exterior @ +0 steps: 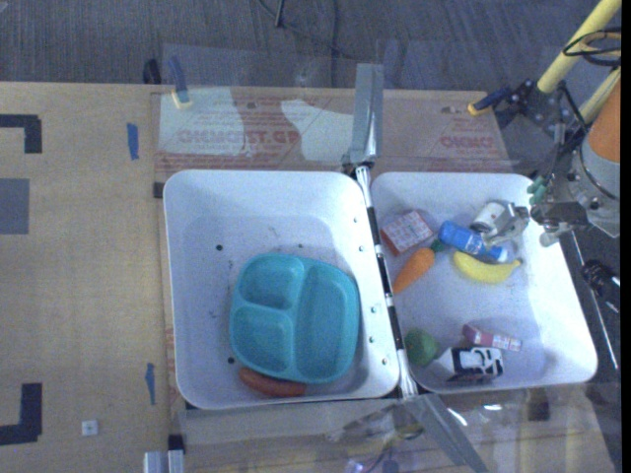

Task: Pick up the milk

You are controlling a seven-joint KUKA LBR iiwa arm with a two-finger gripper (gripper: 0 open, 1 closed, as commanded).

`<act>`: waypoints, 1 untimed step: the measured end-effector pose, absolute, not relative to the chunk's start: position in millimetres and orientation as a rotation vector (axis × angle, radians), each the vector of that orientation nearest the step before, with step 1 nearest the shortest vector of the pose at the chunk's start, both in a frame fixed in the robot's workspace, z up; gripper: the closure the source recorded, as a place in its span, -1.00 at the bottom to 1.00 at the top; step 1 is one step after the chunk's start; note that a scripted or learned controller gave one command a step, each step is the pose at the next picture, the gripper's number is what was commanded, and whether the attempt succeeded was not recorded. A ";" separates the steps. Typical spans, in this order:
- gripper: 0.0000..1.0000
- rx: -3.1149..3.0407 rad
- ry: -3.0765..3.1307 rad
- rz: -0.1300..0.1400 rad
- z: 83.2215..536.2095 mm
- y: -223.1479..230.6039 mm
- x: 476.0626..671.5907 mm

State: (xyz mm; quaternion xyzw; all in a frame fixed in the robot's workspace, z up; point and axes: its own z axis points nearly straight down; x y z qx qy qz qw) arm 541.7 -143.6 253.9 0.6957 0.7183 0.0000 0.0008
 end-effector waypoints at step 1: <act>-1.00 1.982 2.437 0.000 160.1 -124.0 498.6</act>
